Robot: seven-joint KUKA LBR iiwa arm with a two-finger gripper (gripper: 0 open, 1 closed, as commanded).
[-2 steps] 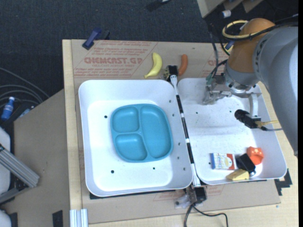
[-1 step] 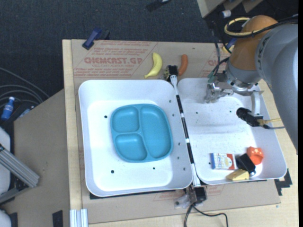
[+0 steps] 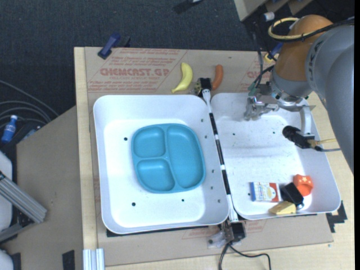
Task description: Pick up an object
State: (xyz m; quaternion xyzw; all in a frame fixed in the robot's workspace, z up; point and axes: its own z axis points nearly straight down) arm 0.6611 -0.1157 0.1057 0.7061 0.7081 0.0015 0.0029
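Claw (image 3: pixel 254 109), its finger state unclear, hovers over the right bin (image 3: pixel 247 167), which holds one card (image 3: pixel 264 192), one black block (image 3: pixel 292 193), one orange toy (image 3: pixel 303 184) and one yellow wedge (image 3: pixel 282 208).

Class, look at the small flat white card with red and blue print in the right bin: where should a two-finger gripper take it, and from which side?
Come from straight above and pinch the small flat white card across its shorter span. It lies flat on the right white bin, and the black object crowds its right end.
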